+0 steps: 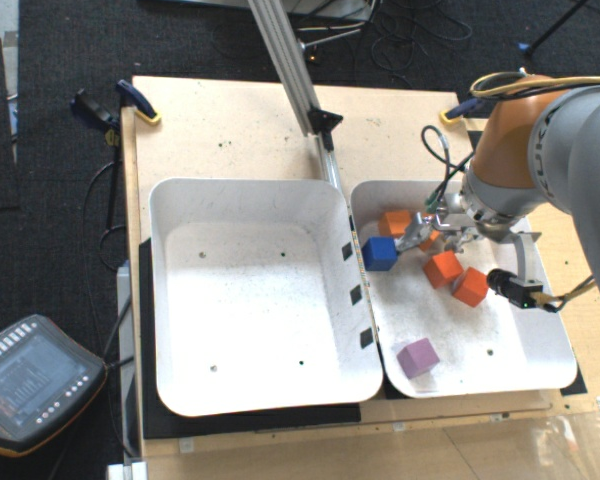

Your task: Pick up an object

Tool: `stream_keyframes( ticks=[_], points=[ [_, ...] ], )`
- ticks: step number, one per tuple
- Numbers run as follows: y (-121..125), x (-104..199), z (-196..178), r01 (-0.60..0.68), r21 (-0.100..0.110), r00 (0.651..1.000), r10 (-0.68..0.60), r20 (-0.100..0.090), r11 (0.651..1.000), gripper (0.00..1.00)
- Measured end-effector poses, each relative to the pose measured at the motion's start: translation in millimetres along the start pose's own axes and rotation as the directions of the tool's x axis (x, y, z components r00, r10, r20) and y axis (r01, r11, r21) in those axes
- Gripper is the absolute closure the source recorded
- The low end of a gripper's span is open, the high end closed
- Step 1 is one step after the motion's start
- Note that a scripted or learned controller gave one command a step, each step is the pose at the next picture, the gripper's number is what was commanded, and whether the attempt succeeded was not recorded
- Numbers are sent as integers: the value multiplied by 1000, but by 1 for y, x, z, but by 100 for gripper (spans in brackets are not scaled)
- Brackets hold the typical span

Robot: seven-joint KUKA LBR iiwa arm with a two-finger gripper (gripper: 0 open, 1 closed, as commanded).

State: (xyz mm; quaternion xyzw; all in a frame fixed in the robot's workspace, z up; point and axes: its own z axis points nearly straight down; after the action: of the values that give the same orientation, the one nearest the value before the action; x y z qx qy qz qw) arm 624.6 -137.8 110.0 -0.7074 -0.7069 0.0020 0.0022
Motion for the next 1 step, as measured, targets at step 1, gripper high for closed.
stream_keyframes(
  ticks=[1],
  points=[
    [0, 0, 16, 0, -4, 1000, 0, 1, 1000, 0]
  ],
)
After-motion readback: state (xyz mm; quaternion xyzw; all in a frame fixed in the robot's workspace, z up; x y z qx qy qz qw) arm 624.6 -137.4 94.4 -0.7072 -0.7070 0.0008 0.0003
